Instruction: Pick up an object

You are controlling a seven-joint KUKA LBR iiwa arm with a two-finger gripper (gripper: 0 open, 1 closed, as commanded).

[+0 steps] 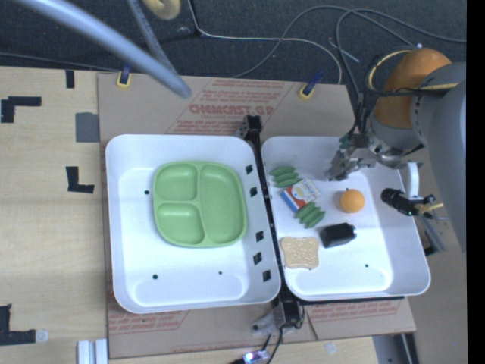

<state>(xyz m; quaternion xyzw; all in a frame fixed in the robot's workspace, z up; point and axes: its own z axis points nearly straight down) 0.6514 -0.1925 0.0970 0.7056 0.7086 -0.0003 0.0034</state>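
From above at a slant, across a pale wooden bench (45, 226) with black tape marks: a brown cardboard sheet (227, 101) with red printing, and on it two shallow white bins side by side, touching along a dark middle seam. In the left bin (121, 233), lying flat near the centre: a light green divided plate (201, 203) with three compartments. In the right bin (402, 275), a loose cluster of small things, all resting on the bin floor. Toward the far left of that cluster, a green pea pod (284, 175); just beside it and nearer the camera, a small red, white and blue packet (301, 194); touching the packet's near edge, a second green pod (309, 215). Near the front, a slice of toast (300, 252), and just right of it a black block (337, 234), tilted a little. Right of the packet and well clear of it, a small orange (352, 199), alone on bare white. Reaching in from the right: the grey arm (443, 127) with its orange band, bent down over the right bin's far right part. At its end, the gripper (342, 164), pointing down and to the left, up and left of the orange and apart from it, right of the first pod. Open or closed: cannot tell from this angle. Beyond the bins, dark floor with thin cables (303, 40); across the upper left corner, a blurred grey bar (76, 14).
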